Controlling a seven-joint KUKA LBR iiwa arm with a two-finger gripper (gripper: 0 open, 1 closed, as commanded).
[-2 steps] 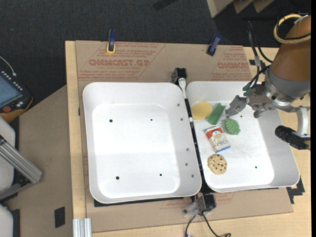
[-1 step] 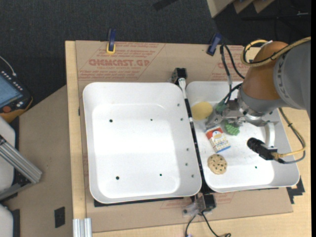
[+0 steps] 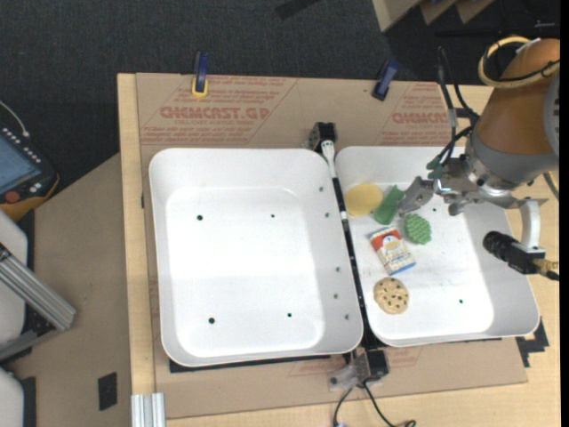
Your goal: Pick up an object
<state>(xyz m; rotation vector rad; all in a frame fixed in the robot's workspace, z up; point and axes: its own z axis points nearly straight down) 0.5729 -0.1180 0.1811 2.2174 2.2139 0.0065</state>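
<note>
In the right bin (image 3: pixel 498 314) lie several small objects: a yellow round piece (image 3: pixel 361 198), a green block (image 3: pixel 388 205), a green knobbly piece (image 3: pixel 418 229), a red and white packet (image 3: pixel 392 250) and a chocolate-chip cookie (image 3: pixel 390 295). My gripper (image 3: pixel 416 196) hangs low over the bin's upper part, right beside the green block and just above the green knobbly piece. Nothing shows clearly between its fingers.
The left bin (image 3: pixel 169 238) sits beside the right one, divided by a black strip with a clamp (image 3: pixel 323 136) at its far end. A black cylinder (image 3: pixel 507 250) on the arm sticks out over the right bin's right side. Blue clips (image 3: pixel 201 76) hold the cardboard base.
</note>
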